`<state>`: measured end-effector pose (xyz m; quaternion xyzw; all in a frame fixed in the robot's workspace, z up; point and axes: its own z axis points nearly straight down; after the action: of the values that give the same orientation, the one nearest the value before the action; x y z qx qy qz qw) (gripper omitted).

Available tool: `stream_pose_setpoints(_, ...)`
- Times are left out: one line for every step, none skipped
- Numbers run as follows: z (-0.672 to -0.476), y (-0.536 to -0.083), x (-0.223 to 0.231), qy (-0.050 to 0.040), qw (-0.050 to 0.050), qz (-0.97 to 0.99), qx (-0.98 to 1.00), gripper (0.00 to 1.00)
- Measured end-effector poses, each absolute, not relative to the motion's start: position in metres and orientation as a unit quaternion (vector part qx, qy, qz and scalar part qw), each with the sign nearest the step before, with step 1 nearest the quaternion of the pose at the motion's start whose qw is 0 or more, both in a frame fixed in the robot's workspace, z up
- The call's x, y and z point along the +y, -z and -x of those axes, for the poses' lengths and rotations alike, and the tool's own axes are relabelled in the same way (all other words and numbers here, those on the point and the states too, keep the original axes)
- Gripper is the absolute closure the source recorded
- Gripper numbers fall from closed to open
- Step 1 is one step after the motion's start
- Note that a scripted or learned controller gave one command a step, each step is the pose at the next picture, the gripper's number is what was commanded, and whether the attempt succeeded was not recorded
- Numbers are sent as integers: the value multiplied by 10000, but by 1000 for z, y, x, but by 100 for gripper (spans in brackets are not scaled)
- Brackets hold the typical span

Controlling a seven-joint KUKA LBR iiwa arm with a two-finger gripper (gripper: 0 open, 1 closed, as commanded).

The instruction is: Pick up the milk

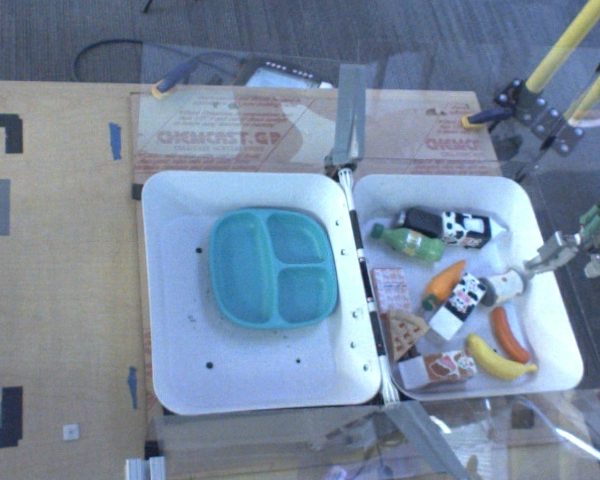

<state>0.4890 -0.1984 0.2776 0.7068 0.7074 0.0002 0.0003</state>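
Note:
Two cow-patterned items lie in the right bin (552, 320). A black and white milk carton (456, 229) rests on its side near the bin's far wall. A small milk bottle (465, 296) with a white cap lies near the bin's middle, beside a carrot (444, 280). My gripper (552, 253) hangs low over the bin's right rim, a little right of the bottle's cap and apart from both milk items. Nothing shows in its grasp.
A green bottle (408, 242) touches the carton. A banana (498, 359), a hot dog (510, 335), a pizza slice (404, 332), a brown box (439, 368) and a pink packet (390, 288) also lie there. The left bin (170, 298) holds a teal divided plate (274, 267).

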Motion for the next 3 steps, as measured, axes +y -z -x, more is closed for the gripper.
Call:
stream_pose_setpoints(-480, -362, -221, -3, 17, -6735, 7392, 0)
stream_pose_setpoints(-480, -296, -222, -2, 4, -7142, 6999, 0)
stream_pose_setpoints(-480, -98, -183, -5, -1, -5835, 8121, 0)
